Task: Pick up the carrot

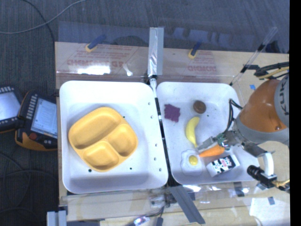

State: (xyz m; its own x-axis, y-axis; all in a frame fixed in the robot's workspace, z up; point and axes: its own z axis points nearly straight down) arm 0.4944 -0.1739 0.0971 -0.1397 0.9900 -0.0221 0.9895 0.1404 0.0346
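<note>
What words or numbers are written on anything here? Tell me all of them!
Red lettering on the clear panels behind the bins: mirrored and too blurred to read.
Black-and-white carton: print too small to read.
Handheld screen left of the bench: too blurred to read.
Orange band of the arm: letters cut off, unreadable.

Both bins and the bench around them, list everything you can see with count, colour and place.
yellow tray: one, three compartments, left bin
purple piece: one, right bin, upper left
brown round item: one, upper middle
banana: one, yellow, centre
carrot: one, orange, at the pincer
fried egg: one, white and yellow, lower left
black-and-white carton: one, below the carrot
handheld controller: one, left of the bench
arm: one, grey and orange, right
pincer: one, by the carrot's right end
</note>
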